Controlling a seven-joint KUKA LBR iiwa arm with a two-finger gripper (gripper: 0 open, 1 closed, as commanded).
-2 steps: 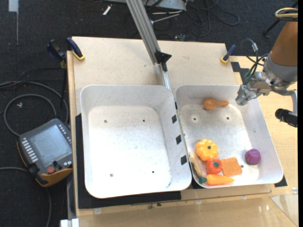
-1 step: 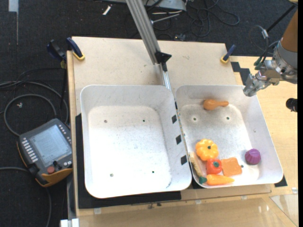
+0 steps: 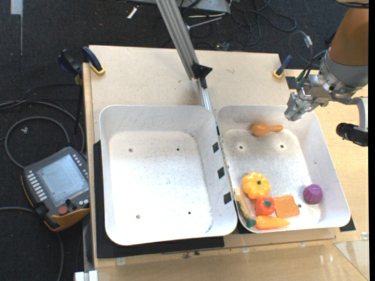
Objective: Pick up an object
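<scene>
Orange drumstick (image 3: pixel 266 129) is lying untouched in the right bin (image 3: pixel 328 157), top end; the gripper (image 3: pixel 295 111) is hovering just beside it, grip state unreadable from here; nothing is lifted, so the pick is all ahead.

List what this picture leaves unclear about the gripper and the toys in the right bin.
- Gripper: small and blurred at the right bin's far corner; its grasp state is unreadable.
- Thin pale item along the bin's left wall: too small to identify.
- Arm: cut off by the top-right edge.
</scene>
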